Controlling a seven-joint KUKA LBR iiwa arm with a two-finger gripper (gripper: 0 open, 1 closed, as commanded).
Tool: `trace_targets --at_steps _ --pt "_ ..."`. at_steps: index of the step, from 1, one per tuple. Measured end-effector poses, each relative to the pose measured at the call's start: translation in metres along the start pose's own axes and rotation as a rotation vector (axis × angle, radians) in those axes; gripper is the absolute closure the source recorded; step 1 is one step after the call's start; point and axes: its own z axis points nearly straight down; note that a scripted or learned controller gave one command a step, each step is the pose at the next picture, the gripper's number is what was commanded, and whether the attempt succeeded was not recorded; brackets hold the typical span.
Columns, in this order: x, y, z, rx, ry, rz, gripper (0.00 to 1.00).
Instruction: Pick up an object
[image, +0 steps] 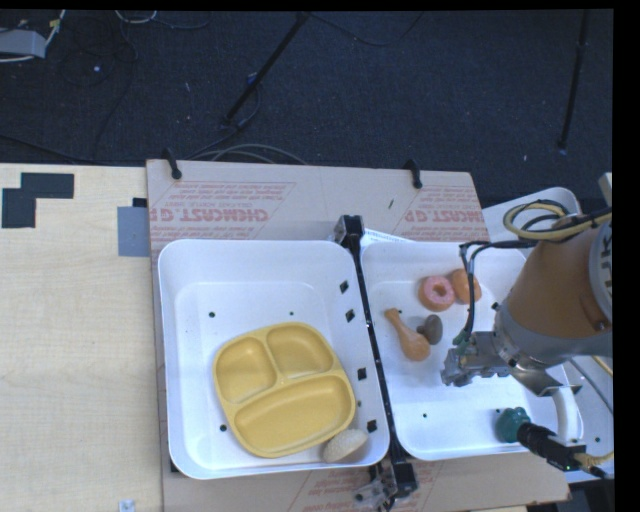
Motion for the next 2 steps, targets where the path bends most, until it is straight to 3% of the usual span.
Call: trace_targets --at_steps 2 --pt "-0.002 -0.001 -0.072 0.000 0.000 -0.006 1.00"
